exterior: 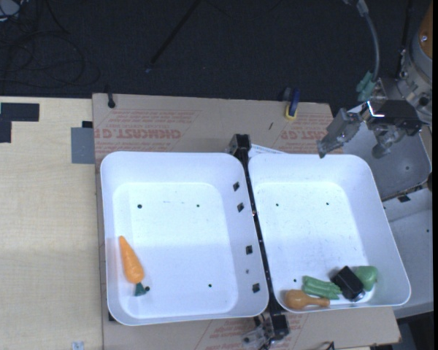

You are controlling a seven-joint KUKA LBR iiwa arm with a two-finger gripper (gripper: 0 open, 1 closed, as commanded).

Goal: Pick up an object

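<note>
Nothing had been picked up: the gripper (pixel 354 143) hung open and empty above the right bin's (pixel 394 233) far corner, well apart from the carrot (pixel 131 259).

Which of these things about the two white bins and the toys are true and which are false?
1. The orange toy carrot lies in the left white bin. True.
2. The gripper holds the carrot. False: it hangs by the far edge of the right white bin, away from every toy.
3. The small black block is in the right bin. True.
4. The green toy pea pod is in the left bin. False: it lies in the right bin, beside the black block.
5. The orange-brown toy pear lies near the pea pod. True.
</note>
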